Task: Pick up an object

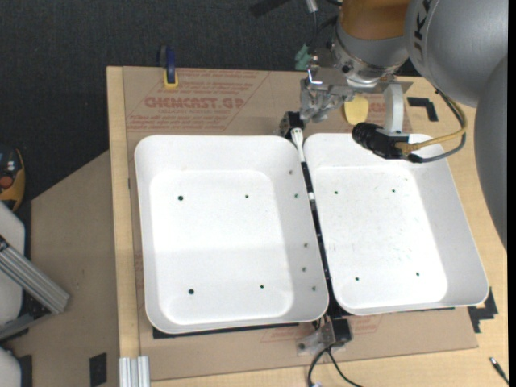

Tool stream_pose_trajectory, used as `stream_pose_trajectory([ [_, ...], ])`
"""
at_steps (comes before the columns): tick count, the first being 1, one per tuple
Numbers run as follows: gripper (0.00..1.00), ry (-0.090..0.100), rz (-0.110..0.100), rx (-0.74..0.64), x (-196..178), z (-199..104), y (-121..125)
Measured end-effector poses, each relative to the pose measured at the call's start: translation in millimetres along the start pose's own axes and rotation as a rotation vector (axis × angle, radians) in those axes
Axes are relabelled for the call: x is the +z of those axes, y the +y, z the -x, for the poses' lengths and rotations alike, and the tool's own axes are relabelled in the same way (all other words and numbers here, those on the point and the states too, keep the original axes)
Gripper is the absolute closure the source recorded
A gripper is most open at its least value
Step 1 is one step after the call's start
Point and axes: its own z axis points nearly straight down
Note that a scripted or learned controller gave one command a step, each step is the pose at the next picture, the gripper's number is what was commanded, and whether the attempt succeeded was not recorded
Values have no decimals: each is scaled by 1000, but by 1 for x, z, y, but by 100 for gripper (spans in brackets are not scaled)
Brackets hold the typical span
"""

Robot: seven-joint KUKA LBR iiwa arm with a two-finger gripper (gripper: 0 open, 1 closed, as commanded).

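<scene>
- The gripper was seen above the bench's far edge, just beyond the seam between the two white bins; whether it was spread or pressed together could not be told.
- A pale yellow object was seen just beside the gripper, beyond the right bin; whether it was held could not be told.
- The left bin lay alongside.
</scene>
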Motion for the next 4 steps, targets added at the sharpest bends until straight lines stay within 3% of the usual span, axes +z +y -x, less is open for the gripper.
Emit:
stream_pose_trajectory([
  [1, 100, -1, -13, 6, -15, 12, -19],
  [2, 100, 0, -17, 4, -33, 3, -42],
  [3, 100, -3, -8, 10, -70, 51, -46],
  [4, 100, -1, -21, 3, 20, 33, -4],
])
